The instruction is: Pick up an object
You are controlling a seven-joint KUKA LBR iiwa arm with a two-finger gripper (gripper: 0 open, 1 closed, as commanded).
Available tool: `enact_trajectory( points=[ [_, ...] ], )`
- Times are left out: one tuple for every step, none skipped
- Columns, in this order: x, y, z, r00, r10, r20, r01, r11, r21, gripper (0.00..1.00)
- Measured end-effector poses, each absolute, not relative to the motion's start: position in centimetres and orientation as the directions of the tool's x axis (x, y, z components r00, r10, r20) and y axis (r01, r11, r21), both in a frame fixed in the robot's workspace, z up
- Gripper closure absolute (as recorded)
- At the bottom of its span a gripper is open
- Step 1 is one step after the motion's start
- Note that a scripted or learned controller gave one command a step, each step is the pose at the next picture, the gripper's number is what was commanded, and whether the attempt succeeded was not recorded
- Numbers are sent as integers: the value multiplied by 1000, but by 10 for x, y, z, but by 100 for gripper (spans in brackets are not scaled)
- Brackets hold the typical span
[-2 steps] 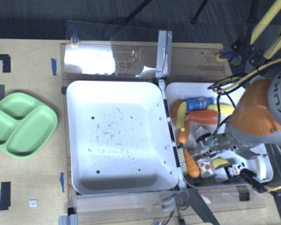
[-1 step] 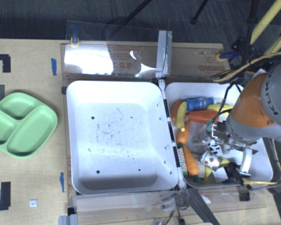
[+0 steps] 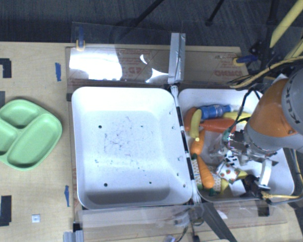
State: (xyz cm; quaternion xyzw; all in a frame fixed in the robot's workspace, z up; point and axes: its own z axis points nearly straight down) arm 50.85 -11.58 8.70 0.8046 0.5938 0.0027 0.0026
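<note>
My counter [image 3: 30, 59] is pale wood with black corner marks [image 3: 2, 67] and blue tape strips [image 3: 58, 70]. Beyond it lies dark carpet floor [image 3: 116, 4]. Glare falls on a clear panel [image 3: 116, 64].

In the right bin [image 3: 285, 183] a heap of toy food is lying. A blue bottle [image 3: 215, 110] is resting on its side near the bin's far wall, a red-orange piece [image 3: 218, 125] stretching just below it. A yellow-orange piece [image 3: 195, 121] is leaning by the left wall, and a carrot [image 3: 206, 174] is lying slantwise near the front corner.
</note>
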Motion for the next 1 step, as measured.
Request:
enact_trajectory(
  points=[
    [509,-116,97,297,955,2,955,-297,10,100]
  ],
)
